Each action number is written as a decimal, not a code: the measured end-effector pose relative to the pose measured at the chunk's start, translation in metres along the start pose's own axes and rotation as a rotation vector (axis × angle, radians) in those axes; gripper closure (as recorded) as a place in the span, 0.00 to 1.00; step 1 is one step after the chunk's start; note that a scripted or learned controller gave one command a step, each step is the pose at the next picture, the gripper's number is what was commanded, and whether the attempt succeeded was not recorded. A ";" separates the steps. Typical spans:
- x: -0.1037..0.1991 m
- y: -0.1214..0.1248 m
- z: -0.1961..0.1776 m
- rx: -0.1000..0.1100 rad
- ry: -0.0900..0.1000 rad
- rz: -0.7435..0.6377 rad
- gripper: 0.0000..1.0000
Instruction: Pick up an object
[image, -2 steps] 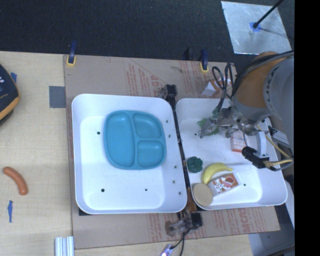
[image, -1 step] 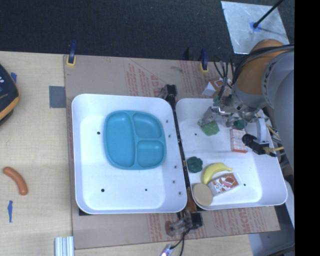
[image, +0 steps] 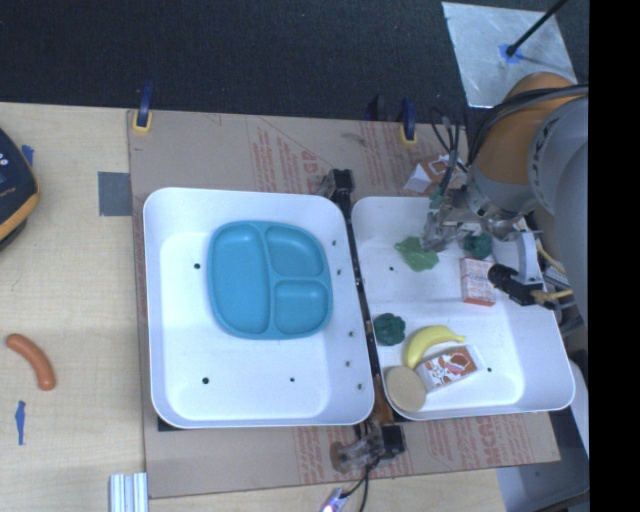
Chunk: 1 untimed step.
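My gripper hangs low over the far part of the right bin, reaching in from the right. A light green leafy piece lies directly below and in front of it, touching or nearly touching it. In the same bin lie a small red and white box, a dark green lump, a yellow banana, a small printed carton and a round beige disc. A teal piece sits partly hidden beside the wrist.
The left bin holds a blue divided plate. An orange sausage lies on the bench at far left, and a black and yellow device sits at the left edge. Clamps and cables line the bins' far side.
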<state>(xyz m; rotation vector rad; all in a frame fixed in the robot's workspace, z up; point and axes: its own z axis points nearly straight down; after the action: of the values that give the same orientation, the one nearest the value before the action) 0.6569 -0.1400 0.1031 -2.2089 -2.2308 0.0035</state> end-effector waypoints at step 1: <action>0.000 0.000 0.000 0.000 0.000 -0.001 0.00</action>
<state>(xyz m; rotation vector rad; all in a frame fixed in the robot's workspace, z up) 0.6569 -0.1400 0.1030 -2.2079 -2.2314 0.0039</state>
